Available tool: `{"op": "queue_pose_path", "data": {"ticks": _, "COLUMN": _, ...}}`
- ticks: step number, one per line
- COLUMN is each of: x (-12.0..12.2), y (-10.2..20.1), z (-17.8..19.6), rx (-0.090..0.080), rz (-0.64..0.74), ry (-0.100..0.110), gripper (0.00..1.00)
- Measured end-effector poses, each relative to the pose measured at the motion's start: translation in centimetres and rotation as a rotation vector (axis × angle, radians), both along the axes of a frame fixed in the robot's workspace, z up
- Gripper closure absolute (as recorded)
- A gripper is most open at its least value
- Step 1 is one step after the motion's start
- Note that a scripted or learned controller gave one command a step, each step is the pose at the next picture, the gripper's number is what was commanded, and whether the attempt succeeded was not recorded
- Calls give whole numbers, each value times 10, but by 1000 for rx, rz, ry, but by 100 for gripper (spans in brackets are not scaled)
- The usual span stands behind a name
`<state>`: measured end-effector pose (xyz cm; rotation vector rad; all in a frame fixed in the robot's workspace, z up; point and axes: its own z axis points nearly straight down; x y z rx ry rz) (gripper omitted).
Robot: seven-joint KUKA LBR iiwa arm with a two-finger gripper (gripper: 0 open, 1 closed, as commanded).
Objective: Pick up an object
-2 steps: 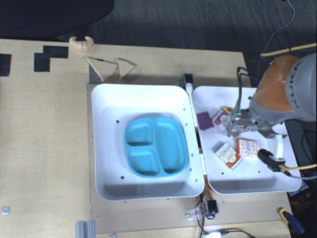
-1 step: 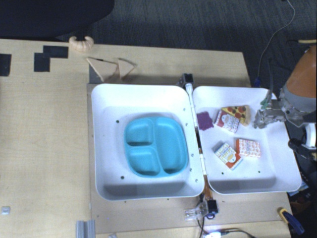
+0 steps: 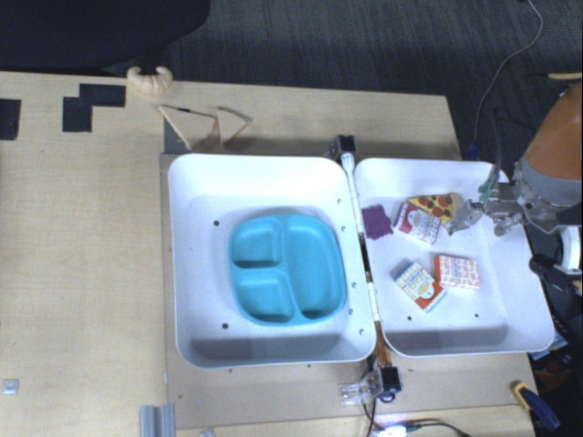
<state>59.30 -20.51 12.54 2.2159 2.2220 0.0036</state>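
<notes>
The right bin (image 3: 524, 330) holds several small things: a purple block (image 3: 375, 219), a box with a pizza picture (image 3: 426, 217), a red and white carton (image 3: 455, 271) and a small colourful box (image 3: 417, 283). My gripper (image 3: 477, 213) hangs over the right bin's upper right part, just right of the pizza box and close to its edge. Nothing shows as held by it. The grey wrist and orange band reach in from the right edge behind it.
A blue three-compartment tray (image 3: 287, 267) lies in the left bin (image 3: 196, 198). A black divider clip (image 3: 344, 146) sits where the bins meet at the far side. Cables and connectors (image 3: 383, 385) lie at the bench's front edge.
</notes>
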Motion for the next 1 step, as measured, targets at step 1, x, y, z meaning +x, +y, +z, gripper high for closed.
{"op": "queue_pose_path", "data": {"ticks": 1, "x": -25, "y": 17, "z": -39, "rx": 0, "rz": -1, "ry": -2, "gripper": 0}}
